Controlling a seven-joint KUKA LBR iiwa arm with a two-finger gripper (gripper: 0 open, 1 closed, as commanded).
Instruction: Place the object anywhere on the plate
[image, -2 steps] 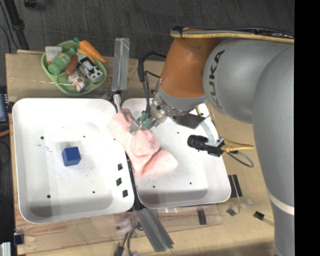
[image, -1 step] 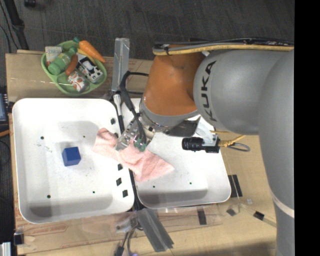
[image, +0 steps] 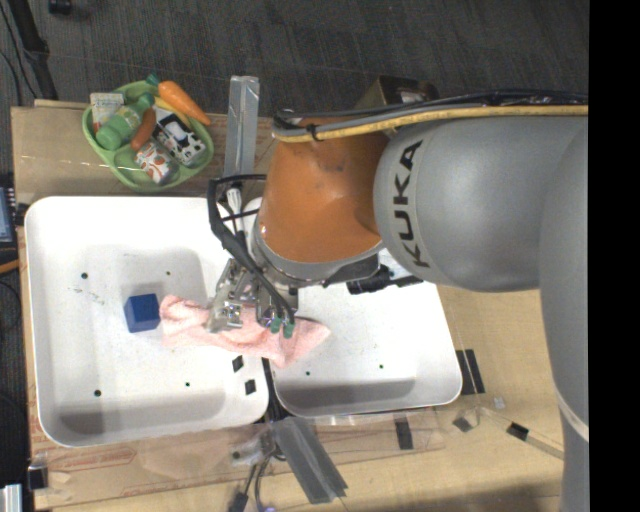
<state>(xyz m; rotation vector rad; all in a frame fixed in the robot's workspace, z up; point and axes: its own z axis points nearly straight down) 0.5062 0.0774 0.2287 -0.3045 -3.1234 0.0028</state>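
A pink cloth (image: 300, 340) lies crumpled across the divider between the two white bins, partly in each. A blue cube (image: 142, 312) rests in the left bin (image: 60, 300), just left of the cloth's end. My gripper (image: 250, 318) is low over the middle of the cloth. Its fingers (image: 226, 312) stand apart and their tips are down at the fabric. Nothing is lifted between them. The orange wrist band and the grey arm hide much of the right bin (image: 420, 350).
A green bowl (image: 110, 165) holding a toy carrot and other small items sits on the bench behind the left bin. A grey upright bracket (image: 241, 120) stands at the back between the bins. Black tape marks dot the bench by the front edge.
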